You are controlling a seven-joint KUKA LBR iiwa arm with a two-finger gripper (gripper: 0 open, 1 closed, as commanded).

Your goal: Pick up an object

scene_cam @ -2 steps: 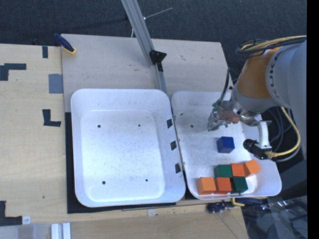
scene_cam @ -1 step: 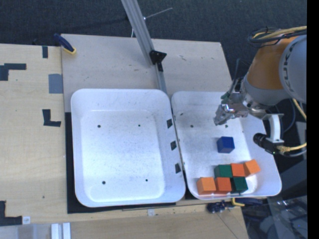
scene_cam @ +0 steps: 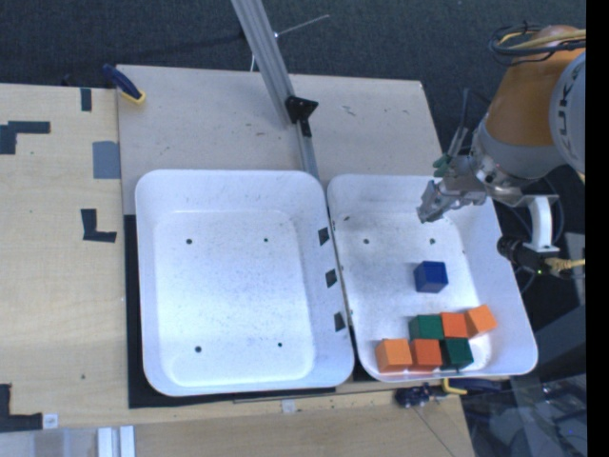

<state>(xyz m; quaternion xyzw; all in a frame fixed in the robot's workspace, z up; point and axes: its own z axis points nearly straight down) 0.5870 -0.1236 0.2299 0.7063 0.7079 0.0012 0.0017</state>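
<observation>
The left bin [scene_cam: 233, 279] offers open floor throughout. In the right bin [scene_cam: 381, 255], a blue cube [scene_cam: 430, 276] stands mid-floor; orange and green blocks [scene_cam: 436, 339] crowd its 6 o'clock edge. Toward 9 o'clock the floor lies open.

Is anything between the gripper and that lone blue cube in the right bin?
Nothing visible. The gripper is over the right bin, and bare floor separates it from the blue cube; the other blocks cluster beyond.

7 blocks [scene_cam: 431, 275] lie in the right bin [scene_cam: 366, 208], mostly near its front.
</observation>
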